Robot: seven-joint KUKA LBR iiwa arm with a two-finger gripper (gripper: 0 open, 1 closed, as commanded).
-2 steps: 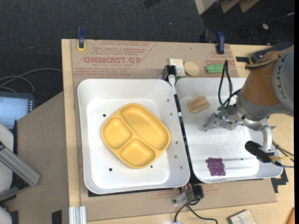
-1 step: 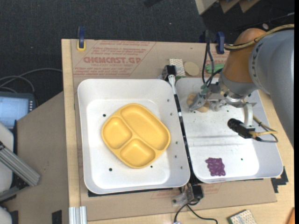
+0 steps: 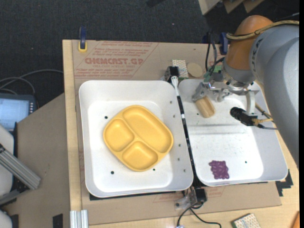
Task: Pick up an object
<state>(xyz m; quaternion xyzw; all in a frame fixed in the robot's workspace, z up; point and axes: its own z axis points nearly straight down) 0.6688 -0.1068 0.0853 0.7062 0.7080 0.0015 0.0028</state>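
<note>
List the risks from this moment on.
The tan wooden cylinder lies right by the gripper; being round, it may roll or slip out of a grasp. It sits close to the right white bin's left wall, so the gripper might strike that wall.

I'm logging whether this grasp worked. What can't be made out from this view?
1. Camera view: whether the gripper holds the tan cylinder just below it. The gripper's own body covers where they meet.
2. Camera view: the far right part of the right bin, hidden under the arm.
3. Camera view: what the purple object is. It is too small and blurred to tell.
</note>
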